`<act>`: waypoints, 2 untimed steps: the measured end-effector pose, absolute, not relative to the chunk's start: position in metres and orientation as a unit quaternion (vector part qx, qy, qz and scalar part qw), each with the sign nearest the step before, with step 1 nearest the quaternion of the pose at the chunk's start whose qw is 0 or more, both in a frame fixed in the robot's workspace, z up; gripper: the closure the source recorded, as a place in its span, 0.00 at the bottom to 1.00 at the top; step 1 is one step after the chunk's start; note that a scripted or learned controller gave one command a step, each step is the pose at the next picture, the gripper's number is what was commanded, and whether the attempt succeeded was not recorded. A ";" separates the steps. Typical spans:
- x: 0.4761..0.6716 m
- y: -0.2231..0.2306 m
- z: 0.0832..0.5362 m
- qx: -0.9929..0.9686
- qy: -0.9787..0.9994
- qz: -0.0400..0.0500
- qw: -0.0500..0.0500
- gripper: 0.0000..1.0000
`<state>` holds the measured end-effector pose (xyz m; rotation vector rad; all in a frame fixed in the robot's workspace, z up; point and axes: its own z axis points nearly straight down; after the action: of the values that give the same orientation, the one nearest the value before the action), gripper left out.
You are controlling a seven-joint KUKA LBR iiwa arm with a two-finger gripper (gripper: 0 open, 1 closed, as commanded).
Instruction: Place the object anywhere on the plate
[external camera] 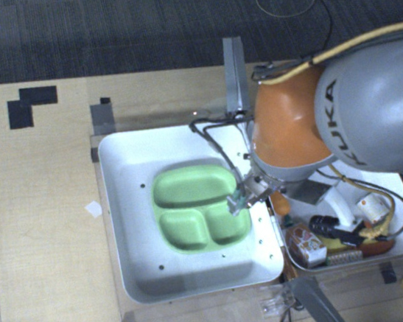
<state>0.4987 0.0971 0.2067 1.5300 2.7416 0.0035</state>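
We see the pincer (238, 202) at the green plate's (192, 199) three o'clock rim; its opening we cannot tell.

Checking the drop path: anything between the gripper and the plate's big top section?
In the camera view the gripper sits at the green plate's right edge. Between it and the top section lies bare plate surface.
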 end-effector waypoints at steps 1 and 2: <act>0.488 0.079 0.185 0.357 0.934 0.002 0.001 1.00; 0.489 -0.006 0.185 0.233 0.973 0.001 0.003 1.00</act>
<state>0.4889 -0.0061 0.1852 0.7301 3.0502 0.0036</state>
